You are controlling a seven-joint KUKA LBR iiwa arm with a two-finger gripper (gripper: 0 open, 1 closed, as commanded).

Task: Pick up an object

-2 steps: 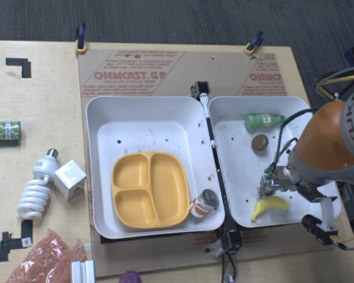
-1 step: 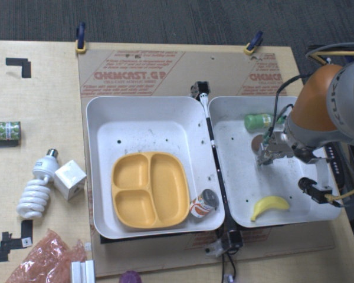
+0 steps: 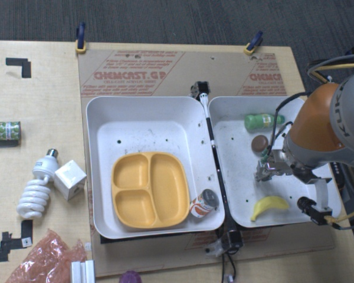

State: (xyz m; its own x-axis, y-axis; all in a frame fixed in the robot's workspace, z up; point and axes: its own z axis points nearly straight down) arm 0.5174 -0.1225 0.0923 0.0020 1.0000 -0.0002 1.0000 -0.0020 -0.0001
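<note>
Two shallow white plastic bins sit side by side on a brown board on the worktop [image 3: 35, 105], and we look down on them at a slant. In the left bin [image 3: 100, 134] we see a yellow plastic plate with three compartments [image 3: 150, 188], lying flat toward the near side. Touching its near right corner is a small round tin with a grey lid and an orange and white label [image 3: 203, 204], tipped on its side.

In the right bin [image 3: 236, 211] we see a green plastic bottle [image 3: 261, 121] lying on its side near the far wall, a small brown round disc [image 3: 259, 142] just below it, and a yellow banana [image 3: 269, 206] lying near the front wall. The grey arm with its orange band [image 3: 318, 122] reaches in from the right. Its gripper [image 3: 264, 171] hangs over the bin floor between the brown disc and the banana, apart from both. We cannot tell how far its fingers are parted, and we see nothing held between them.

On the worktop left of the bins lie a white spiral light bulb [image 3: 36, 187], a white cube [image 3: 69, 179] touching it, and a small green can [image 3: 7, 132] farther back.
</note>
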